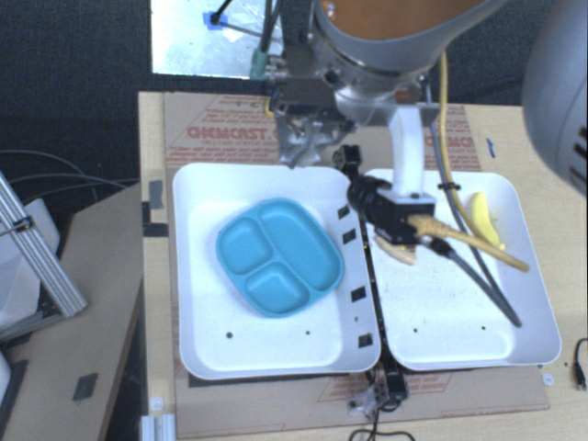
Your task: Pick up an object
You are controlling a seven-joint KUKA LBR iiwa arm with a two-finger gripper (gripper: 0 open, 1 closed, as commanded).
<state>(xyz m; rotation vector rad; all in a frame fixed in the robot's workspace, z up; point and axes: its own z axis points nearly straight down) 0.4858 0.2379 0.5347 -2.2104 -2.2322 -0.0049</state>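
— Where is the hand (301, 147)?
— Above the far rim of the left bin (197, 338). I cannot tell whether it is apart or together.
— And the things to pick?
— A blue divided plate (278, 257) lies flat in that bin, near the hand, on its camera side. A yellow banana (484, 220) lies in the right bin (459, 347), well apart from the hand.
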